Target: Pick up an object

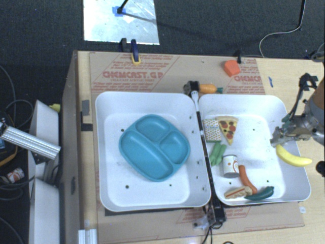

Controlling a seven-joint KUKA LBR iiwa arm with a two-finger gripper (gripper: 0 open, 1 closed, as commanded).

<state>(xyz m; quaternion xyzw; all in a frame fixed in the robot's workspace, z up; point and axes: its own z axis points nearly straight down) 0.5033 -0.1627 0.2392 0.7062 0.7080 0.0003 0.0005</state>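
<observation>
My gripper (285,135) reaches in from the right and hangs over the right rim of the right bin (264,104). A yellow banana (293,157) lies just below and beside it, at the bin's right edge; whether they touch is unclear. Further left in this bin lie a pizza slice (228,128), a white checked piece (211,130), green beans (217,153), a small white cup (230,165), a red sausage (246,176), a hot dog (237,191) and a dark green pepper (262,192).
The left bin (117,105) holds a blue divided plate (154,146). On the bench behind the bins sit a carrot (209,89) and an orange block (231,67). A cable (304,83) rises near the arm on the right.
</observation>
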